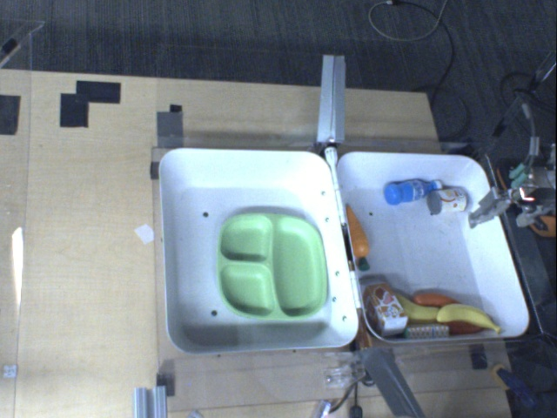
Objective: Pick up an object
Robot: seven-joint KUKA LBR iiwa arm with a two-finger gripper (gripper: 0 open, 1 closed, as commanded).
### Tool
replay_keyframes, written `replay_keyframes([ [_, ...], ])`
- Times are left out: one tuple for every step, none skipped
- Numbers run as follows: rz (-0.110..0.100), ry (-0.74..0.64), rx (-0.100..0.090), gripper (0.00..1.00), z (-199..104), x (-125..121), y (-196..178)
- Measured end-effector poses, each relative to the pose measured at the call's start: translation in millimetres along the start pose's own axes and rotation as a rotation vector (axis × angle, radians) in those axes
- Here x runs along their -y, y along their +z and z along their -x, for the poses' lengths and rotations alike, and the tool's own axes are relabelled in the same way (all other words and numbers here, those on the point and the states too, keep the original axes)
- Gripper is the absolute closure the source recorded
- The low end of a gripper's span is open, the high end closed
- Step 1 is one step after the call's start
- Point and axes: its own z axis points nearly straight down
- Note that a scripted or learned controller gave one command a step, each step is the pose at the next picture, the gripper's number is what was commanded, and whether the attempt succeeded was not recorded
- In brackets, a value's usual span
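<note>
- A single camera sits above the wooden bench (pixel 87 259) and looks down at a slant.
- The left bin (pixel 187 190) holds the frame's middle; the right bin (pixel 435 259) lies just beside it, toward the right edge.
- Beyond the left bin, dark floor (pixel 218 16) fills the top.
- The camera stands fairly far off; the right bin's far corner is perhaps slightly cropped.

A pale green tray (pixel 272 265) sits in the white left bin (pixel 178 233); at right, a blue-capped bottle (pixel 416 192), orange carrot (pixel 356 231), and yellow banana (pixel 470 317).
</note>
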Motion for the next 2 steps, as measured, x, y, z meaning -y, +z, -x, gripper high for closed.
replay_keyframes([
  [0.001,-0.068,-0.001,0.00,15.2,-24.5,-35.2],
  [0.003,-0.074,0.000,1.00,14.4,-27.6,-44.2],
])
